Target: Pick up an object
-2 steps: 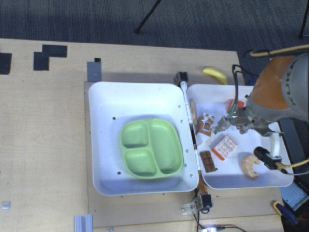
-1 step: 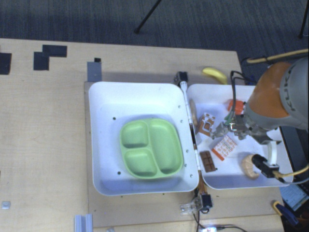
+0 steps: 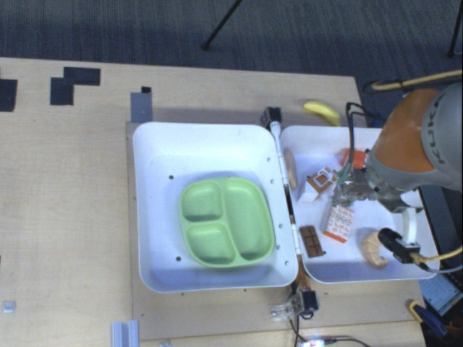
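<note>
Pincer: our pincer [image 3: 347,190] hangs over the right bin [image 3: 318,266]; we cannot tell its state.
Nearest thing: the orange-and-white packet [image 3: 338,223] lies just beside it, at 6 o'clock.
Long axis: the packet runs roughly 12 to 6, tipped slightly toward 1.
Others: brown bar [image 3: 312,241] at 7 o'clock, tan lump [image 3: 373,249] at 5.
Judgement: we expect a short drop toward 6.

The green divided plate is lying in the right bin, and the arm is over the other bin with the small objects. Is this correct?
Not quite. The camera view shows the green divided plate lying in the left bin, not the right one. The arm is indeed over the other bin, the one with the small objects.
</note>
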`<state>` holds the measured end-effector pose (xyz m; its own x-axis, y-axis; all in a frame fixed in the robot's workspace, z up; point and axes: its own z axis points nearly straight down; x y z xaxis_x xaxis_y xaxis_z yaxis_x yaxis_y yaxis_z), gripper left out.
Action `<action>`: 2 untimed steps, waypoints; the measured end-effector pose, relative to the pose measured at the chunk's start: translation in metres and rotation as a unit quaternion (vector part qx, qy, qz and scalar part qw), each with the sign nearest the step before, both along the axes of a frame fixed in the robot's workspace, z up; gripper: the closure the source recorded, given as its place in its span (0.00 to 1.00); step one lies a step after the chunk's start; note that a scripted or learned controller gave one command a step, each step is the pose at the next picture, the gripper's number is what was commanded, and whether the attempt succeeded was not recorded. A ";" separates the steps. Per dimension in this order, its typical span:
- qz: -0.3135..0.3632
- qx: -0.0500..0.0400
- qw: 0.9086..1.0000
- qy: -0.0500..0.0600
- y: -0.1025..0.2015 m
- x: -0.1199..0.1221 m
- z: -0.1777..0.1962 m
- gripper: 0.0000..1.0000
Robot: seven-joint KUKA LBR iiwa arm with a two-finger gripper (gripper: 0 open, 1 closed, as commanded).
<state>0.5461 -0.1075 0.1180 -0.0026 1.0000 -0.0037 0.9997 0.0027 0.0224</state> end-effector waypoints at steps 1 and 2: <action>0.000 0.000 1.000 0.000 0.000 0.000 0.000 0.00; 0.001 0.000 1.000 -0.001 0.001 0.001 0.010 1.00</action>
<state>0.5472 -0.1068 0.1284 -0.0048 1.0000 -0.0032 0.9997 0.0049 0.0248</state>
